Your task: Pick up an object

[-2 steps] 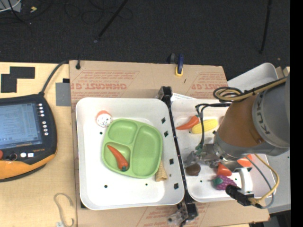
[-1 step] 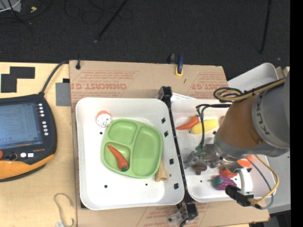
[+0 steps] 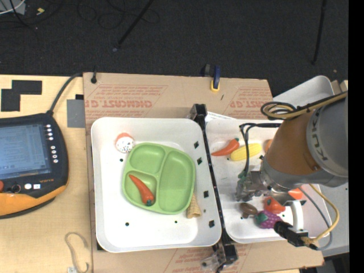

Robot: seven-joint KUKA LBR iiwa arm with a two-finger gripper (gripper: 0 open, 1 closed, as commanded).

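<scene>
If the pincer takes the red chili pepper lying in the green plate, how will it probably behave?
The red chili pepper looks like a small toy, so probably light and stiff. Its long, narrow, tapered shape may slip or swing round if it is grasped near the tip. It lies in one compartment of the green divided plate, whose raised rim would probably stop it sliding far.

A dark carpeted floor (image 3: 170, 27), crossed by loose black cables (image 3: 136, 16), lay beyond a light wooden bench (image 3: 34, 87). A sheet of printed brown cardboard (image 3: 170, 98) covered the bench top, fastened at its far edge by a blue and yellow clamp (image 3: 215, 78). A handheld control pendant with a lit screen (image 3: 28, 161) rested at the bench's left end, near black angular markings (image 3: 21, 92) on the wood.
</scene>
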